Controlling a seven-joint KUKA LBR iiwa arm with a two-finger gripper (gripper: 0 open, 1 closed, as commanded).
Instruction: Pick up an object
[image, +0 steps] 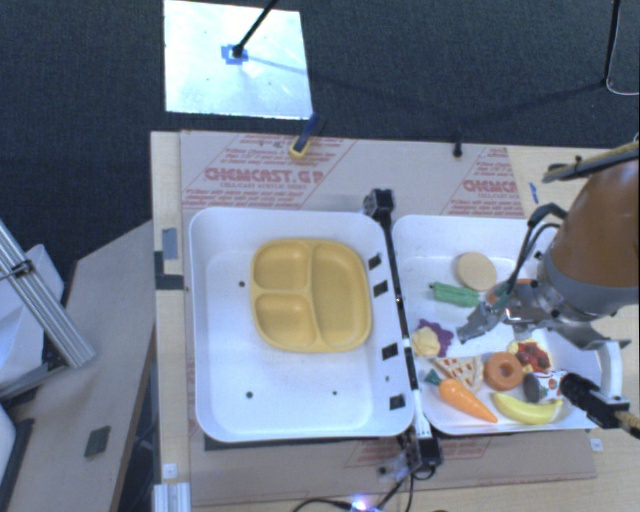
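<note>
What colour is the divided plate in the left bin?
Pale yellow; the divided plate shows plainly in the camera view.

I see the hand (480, 322) hovering over the right bin (420, 240), near its middle, above toy food: a carrot (466, 398), banana (527, 408) and doughnut (502, 371) by the front edge. A yellow divided plate (309, 295) sits in the left bin (220, 400).
</note>
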